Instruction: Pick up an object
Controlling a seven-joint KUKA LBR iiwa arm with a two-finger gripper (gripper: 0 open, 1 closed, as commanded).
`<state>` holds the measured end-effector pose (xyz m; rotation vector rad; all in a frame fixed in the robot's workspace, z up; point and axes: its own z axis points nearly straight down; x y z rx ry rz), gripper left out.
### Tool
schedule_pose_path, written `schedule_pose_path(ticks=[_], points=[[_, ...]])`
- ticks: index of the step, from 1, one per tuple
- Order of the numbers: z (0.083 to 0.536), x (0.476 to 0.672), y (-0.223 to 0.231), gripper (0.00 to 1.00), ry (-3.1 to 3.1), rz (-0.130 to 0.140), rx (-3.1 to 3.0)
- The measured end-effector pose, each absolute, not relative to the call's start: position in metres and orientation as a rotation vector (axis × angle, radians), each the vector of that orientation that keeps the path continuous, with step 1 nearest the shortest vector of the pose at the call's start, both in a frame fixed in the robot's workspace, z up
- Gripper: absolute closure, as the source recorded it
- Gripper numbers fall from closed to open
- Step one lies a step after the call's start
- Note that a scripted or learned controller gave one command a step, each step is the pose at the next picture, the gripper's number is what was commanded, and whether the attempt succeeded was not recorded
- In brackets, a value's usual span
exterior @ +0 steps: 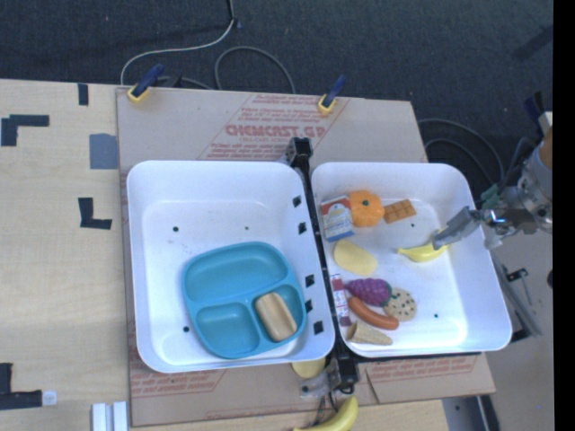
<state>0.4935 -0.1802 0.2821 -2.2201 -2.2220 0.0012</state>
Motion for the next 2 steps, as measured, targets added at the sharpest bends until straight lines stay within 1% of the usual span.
schedule_pose_path(ticks=[1, 2], points=[[0.142, 0.532, -0.098, 0.0, -2.223, 0.006, -2.204], [0.084, 0.636, -0.109, 0.0, -2.223, 0.003, -2.213]])
